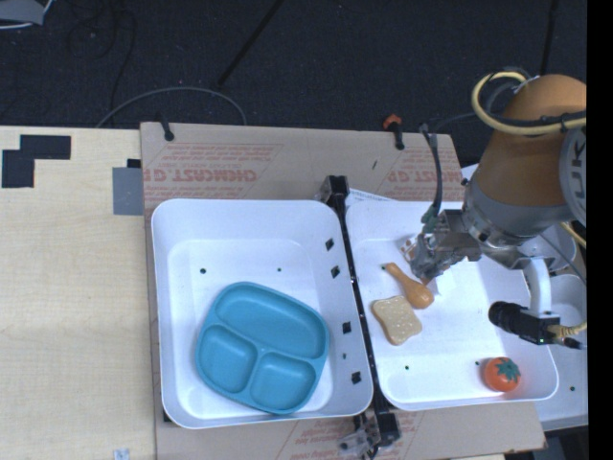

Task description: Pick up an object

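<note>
The drumstick (410, 287) lies in the right bin (450, 391), long axis running from 10 to 4 o'clock, thin bone end up-left, fat end down-right. The claw (428, 254) hangs just at its 1 o'clock, nearly over it; whether it is open or closed I cannot tell. Toast (397, 319) lies just at the drumstick's 7 o'clock, a tomato (501, 374) well off at 4 o'clock. A blue plate (261, 347) sits in the left bin (192, 220)

We see smooth white plastic bins (182, 247), a matt blue plastic tray (261, 347), a glossy orange tomato (501, 374) at lower right, and printed cardboard (259, 161) beneath.
</note>
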### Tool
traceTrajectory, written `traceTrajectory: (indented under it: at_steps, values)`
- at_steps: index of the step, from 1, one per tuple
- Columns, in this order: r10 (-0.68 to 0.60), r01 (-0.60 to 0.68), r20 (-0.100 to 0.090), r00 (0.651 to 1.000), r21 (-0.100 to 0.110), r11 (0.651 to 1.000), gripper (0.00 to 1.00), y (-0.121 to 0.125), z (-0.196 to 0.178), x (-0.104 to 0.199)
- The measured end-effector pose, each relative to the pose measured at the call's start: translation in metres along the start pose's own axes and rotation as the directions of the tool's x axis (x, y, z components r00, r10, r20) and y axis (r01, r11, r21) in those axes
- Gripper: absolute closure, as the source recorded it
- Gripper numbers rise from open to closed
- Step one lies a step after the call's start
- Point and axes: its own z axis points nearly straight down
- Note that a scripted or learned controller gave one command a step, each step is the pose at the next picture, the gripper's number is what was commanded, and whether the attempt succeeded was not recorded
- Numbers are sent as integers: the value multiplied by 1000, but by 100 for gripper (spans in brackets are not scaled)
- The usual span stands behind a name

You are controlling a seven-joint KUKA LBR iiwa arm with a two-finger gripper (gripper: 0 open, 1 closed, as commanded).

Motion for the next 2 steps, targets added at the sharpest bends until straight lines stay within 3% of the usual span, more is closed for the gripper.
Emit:
traceTrajectory:
  at_steps: [2]
  values:
    - [0, 0, 0, 1000, 1, 1000, 100, 3, 15, 104]
